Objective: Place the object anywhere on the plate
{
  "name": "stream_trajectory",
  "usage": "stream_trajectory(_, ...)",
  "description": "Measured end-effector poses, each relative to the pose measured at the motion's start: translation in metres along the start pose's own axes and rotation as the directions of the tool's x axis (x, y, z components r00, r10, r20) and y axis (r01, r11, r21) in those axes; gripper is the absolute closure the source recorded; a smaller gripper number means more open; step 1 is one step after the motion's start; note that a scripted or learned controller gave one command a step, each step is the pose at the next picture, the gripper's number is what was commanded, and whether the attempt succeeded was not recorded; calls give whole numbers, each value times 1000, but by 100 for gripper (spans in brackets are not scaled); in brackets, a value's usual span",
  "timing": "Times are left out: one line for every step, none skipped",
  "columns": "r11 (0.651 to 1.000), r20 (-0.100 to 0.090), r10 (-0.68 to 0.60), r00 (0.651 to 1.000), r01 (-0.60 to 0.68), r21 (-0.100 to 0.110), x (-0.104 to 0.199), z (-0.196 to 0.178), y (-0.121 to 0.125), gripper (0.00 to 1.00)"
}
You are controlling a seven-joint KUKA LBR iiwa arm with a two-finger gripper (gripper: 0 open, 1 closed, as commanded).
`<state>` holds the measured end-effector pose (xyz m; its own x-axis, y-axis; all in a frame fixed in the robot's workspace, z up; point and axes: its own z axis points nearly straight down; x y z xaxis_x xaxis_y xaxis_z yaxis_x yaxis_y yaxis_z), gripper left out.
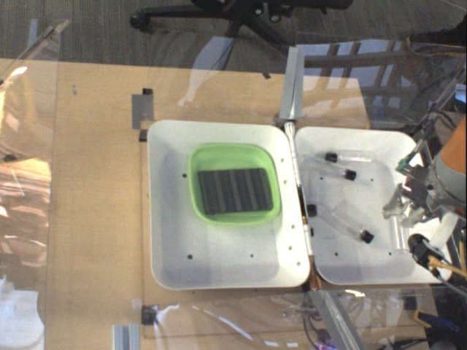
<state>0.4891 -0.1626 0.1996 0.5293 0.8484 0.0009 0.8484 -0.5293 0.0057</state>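
A green square plate point(195, 168) with rounded corners sits in the left white bin point(168, 239), towards its back. A dark ridged rectangle point(235, 192) covers the plate's middle. Several clear plastic tubes with black caps lie in the right bin point(328, 265): one at the back point(349, 156), one near the left wall point(311, 210), one towards the front point(363, 234). My gripper point(398, 208) hangs low over the right bin's right side, just right of the front tube, and I see nothing held in it.
A metal divider post point(290, 86) runs back from between the bins. The arm's orange band point(454, 152) and cables point(430, 254) crowd the right edge. A clear sheet point(29, 159) covers the wooden bench on the left. An office chair base point(248, 6) stands behind.
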Motion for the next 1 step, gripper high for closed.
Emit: stream_trajectory(1000, 0, 0, 1000, 0, 0, 0, 0, 0, 0)
